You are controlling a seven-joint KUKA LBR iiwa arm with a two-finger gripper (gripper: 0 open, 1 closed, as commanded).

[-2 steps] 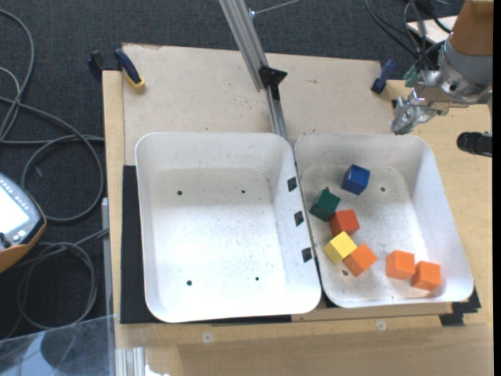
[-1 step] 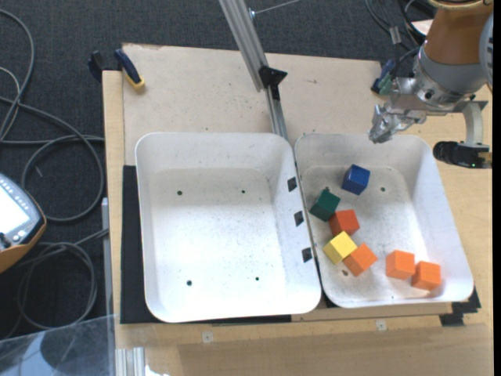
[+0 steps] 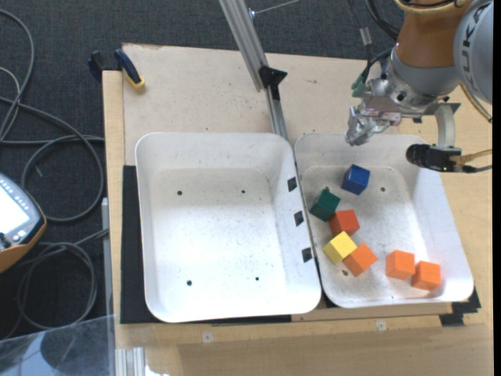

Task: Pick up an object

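Broadly, wooden bench [image 3: 196,84] across the middle, bearing two shallow white bins side by side. Left bin [image 3: 156,210] at about nine o'clock of centre; right bin [image 3: 450,233] at about three o'clock, its near rim touching the left bin's. Grey and orange arm [image 3: 438,30] at one o'clock, reaching in from the right. Slanted metal rail [image 3: 246,41] at twelve o'clock, ending between the bins' far corners. Gripper [image 3: 358,134] hanging over the far rim of the right bin, at about two o'clock; open or closed, cannot tell, and nothing seen between its tips.

Inside the right bin, seven blocks. Blue cube [image 3: 355,178] nearest the gripper, just below it and apart from it. Green block [image 3: 325,205] at its seven o'clock. Red-orange cube [image 3: 344,222] just beside the green one. Yellow cube [image 3: 340,247] touching an orange cube [image 3: 360,259] at its four o'clock. Two more orange cubes [image 3: 414,269] side by side toward the bin's near right corner, at five o'clock.
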